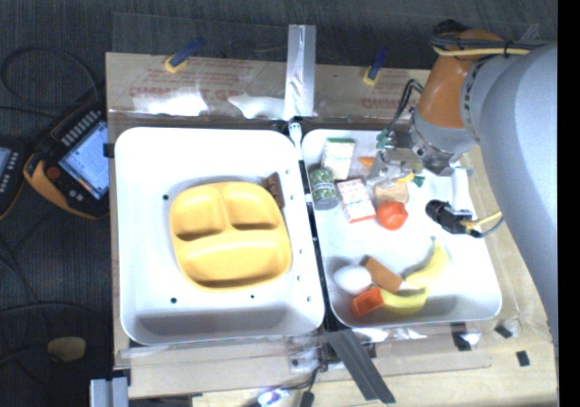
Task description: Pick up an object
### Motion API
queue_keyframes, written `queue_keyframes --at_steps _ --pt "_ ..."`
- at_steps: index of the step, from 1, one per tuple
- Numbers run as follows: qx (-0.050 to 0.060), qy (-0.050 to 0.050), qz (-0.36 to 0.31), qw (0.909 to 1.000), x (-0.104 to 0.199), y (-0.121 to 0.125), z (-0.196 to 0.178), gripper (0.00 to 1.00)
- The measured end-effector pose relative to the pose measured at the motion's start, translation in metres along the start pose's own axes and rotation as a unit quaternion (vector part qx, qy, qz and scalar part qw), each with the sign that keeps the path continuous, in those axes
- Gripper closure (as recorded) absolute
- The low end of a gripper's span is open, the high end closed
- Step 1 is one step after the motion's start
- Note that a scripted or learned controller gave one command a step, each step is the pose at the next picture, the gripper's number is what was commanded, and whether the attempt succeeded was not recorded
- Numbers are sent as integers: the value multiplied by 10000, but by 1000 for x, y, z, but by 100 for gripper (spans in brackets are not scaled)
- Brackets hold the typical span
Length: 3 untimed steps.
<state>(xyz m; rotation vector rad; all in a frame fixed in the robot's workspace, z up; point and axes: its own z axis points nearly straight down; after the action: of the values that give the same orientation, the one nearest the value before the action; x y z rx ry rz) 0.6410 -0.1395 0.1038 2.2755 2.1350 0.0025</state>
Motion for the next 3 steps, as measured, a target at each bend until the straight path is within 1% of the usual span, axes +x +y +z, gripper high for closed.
queue_keyframes --at_steps 1,2,3 --pt "0 -3 -2 10000 0 0 0 0" --pt "-2 38 91 10000 -16 -57 10 0" --pt "-15 29 92 10000 -16 -56 1 100"
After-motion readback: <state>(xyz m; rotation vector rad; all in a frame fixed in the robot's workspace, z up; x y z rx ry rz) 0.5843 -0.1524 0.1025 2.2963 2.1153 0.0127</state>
